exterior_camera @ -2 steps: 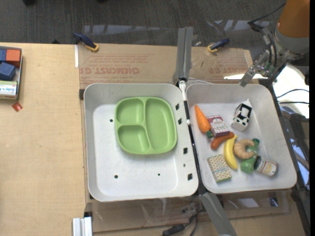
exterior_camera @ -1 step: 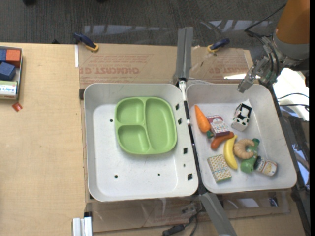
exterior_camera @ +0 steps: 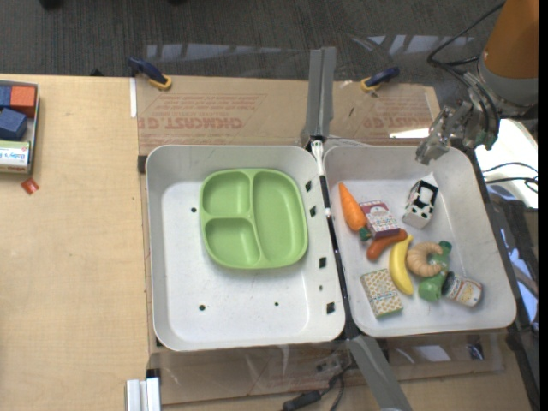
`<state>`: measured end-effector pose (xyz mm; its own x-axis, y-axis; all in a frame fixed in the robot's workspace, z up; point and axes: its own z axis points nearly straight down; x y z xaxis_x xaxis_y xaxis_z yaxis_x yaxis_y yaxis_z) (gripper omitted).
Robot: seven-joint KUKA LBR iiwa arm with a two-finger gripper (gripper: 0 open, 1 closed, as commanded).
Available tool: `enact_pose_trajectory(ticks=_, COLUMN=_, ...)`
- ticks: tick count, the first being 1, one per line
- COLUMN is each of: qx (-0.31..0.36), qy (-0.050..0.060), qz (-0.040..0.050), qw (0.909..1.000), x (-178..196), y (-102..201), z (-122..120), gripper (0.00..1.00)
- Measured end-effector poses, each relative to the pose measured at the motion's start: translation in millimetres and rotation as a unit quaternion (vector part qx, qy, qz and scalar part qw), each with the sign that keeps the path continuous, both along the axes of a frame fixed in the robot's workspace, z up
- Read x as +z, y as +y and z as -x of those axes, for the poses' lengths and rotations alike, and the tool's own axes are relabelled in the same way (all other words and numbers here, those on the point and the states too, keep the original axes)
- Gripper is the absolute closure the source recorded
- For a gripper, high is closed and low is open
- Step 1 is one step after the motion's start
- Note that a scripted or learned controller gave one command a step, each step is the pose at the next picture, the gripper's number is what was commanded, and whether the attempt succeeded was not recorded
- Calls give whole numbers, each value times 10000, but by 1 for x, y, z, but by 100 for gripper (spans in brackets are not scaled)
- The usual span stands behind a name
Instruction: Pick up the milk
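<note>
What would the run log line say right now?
gripper above right bin's far edge | milk untouched in bin

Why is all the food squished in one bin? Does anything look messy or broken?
Nothing looks broken or spilled. The milk, carrot, banana and other toy food just lie jumbled in the right bin, while the green plate sits slightly askew in the left bin.

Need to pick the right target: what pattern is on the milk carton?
White with black cow-like patches; the milk carton shows in the camera view, in the right bin.
</note>
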<state>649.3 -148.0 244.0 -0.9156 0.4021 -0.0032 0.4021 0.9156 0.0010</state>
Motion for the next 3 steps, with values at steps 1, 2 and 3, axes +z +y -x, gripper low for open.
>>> enact_pose_trajectory(ticks=1, qx=538, qy=0, qz=1, qw=9986, x=-1, y=7, z=-1, gripper=100)
enact_pose_trajectory(ticks=2, qx=1001, qy=-6, qz=4, qw=9950, x=-3, y=12, z=-4, gripper=100)
enact_pose_trajectory(ticks=3, qx=1651, qy=0, qz=2, qw=9863, x=5, y=22, z=0, gripper=100)
